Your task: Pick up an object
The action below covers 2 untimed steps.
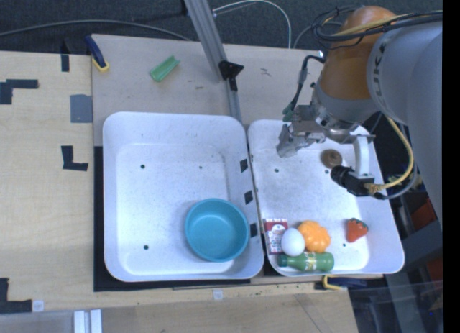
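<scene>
Left bin: white, faintly speckled, a few small dark dots.
Right bin: white, same faint speckling.
Bowl: solid light blue.
Carton: red and white print.
Egg: plain white.
Orange fruit: bright orange.
Bottle: green, pale label.
Strawberry: red, green top.
Round piece: brown.
Green block: light green, on tan board.
Bench: pale wood, black tape marks, one grey patch.
Arm: grey, orange band.
Gripper: grey metal.
Cable: yellow.
</scene>
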Motion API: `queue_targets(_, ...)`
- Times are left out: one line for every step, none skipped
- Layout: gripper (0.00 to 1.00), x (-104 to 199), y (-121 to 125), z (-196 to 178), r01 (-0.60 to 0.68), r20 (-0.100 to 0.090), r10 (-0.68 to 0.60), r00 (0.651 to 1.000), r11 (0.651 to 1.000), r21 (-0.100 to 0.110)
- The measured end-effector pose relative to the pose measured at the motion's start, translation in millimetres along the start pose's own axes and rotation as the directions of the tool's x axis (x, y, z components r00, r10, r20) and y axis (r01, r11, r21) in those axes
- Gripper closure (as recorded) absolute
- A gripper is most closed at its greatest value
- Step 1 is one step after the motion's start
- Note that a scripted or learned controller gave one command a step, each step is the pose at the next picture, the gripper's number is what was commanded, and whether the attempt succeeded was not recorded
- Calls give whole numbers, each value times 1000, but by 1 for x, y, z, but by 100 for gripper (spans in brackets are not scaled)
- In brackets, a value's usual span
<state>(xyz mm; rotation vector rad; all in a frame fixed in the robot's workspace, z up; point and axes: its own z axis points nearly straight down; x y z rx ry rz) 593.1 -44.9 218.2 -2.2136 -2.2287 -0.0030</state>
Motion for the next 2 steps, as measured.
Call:
queue_targets(100, 45, 23, -7, 0, 0, 0, 1000, 1000, 1)
queue_targets(100, 102, 34, -16, 1, -1, -1, 1000, 1000, 1)
